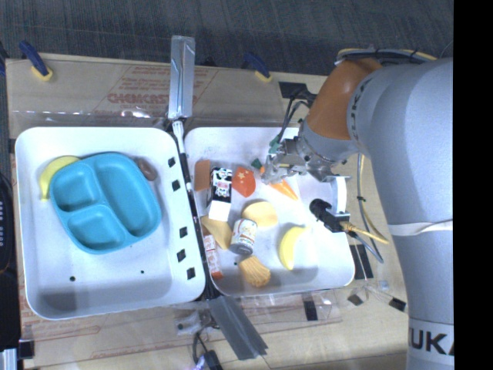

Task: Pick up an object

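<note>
The small orange carrot-shaped toy [283,188] lies in our right white bin [339,272], just under our gripper [279,164]. We cannot tell if the gripper is gripping anything. Nothing looks lifted yet, so we think the picking up is still to do.

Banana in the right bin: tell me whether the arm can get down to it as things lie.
Probably yes. The banana lies bare on the bin floor with nothing on top, and the tool hangs over the same bin.
</note>
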{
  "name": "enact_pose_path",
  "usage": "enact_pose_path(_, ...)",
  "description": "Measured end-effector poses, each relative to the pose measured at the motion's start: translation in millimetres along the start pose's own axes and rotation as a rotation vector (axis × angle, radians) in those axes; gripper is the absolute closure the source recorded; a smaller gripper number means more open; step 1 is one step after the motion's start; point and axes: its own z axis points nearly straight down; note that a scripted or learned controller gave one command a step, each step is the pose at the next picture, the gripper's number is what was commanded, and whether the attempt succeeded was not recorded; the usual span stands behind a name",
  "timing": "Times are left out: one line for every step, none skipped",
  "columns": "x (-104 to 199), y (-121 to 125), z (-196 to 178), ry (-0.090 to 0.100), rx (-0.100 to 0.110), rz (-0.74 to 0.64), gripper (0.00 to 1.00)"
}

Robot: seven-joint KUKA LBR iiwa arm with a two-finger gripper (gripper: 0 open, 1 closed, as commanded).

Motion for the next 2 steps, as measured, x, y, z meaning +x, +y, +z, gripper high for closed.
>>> enact_pose_path(-0.1,-0.4,0.6,0.000,0.001,0.000,0.00)
enact_pose_path(-22.4,12.5,16.0,0.008,0.029,-0.144,0.00)
